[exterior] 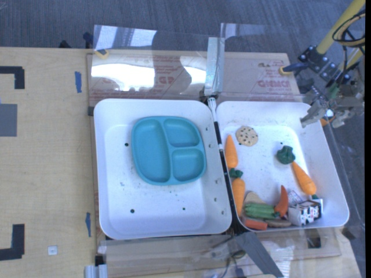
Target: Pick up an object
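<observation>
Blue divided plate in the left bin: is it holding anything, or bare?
Bare. The blue divided plate lies flat in the left bin with all three compartments showing plain blue; the toy food is all in the right bin.

You're looking down on a pale wooden bench with black corner marks and bits of blue tape. Beyond its far edge runs dark grey carpet. Clear plastic sheets stand behind the bins, catching bright glare from overhead light. Cardboard with red print lies under them.
</observation>
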